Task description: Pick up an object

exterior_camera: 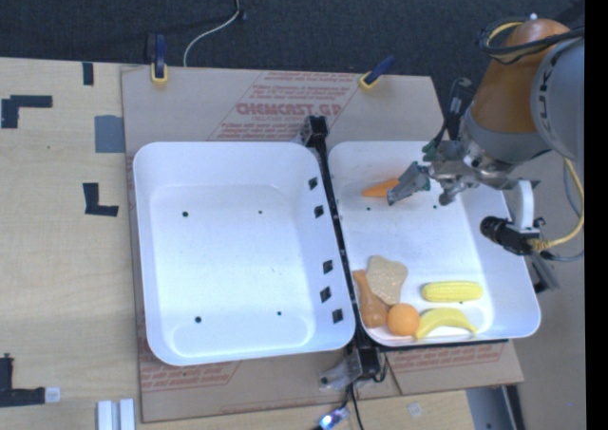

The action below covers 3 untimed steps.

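Note:
My gripper (421, 195) hangs over the far part of the right bin (502, 267), with its two fingers spread apart and open. A small orange carrot (379, 190) lies on the bin floor just left of the left finger (407, 184), and its right end is hidden behind that finger. Nothing sits between the fingers. At the near end of the same bin lie a tan slice of bread (386, 277), an orange ball (403, 320), a yellow banana (445, 325), a corn cob (450, 291) and an orange-brown sausage-like piece (366, 297).
The left bin (152, 229) stands beside the right one, joined by a black-clipped divider (328, 229). Both rest on a cardboard sheet (275, 105) held by clamps. The grey arm with its orange band (518, 77) comes in from the right, trailing cables.

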{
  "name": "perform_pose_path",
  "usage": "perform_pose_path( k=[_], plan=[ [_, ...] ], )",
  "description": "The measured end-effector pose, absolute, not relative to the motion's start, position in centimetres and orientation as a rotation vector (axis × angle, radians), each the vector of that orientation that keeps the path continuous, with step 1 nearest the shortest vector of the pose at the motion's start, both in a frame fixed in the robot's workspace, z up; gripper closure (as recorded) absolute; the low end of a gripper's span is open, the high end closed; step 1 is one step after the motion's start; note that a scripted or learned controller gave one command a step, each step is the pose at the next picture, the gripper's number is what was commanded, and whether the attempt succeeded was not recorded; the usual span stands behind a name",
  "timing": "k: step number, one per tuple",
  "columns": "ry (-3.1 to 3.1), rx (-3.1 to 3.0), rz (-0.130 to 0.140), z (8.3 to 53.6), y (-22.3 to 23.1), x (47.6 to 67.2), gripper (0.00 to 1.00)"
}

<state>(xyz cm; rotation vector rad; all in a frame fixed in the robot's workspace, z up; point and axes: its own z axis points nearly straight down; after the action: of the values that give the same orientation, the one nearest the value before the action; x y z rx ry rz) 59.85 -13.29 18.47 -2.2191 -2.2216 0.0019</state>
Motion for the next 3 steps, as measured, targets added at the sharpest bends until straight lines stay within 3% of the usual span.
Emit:
perform_pose_path(
  k=[1, 2, 3],
  plan=[
    [-2.226, -2.222, -0.007, 31.1, -10.9, 51.0, 0.00],
    [-2.239, -2.225, -0.016, 43.7, -8.4, 60.2, 0.00],
    [-2.225, -2.220, 0.003, 43.9, -8.6, 59.8, 1.00]
  ],
)
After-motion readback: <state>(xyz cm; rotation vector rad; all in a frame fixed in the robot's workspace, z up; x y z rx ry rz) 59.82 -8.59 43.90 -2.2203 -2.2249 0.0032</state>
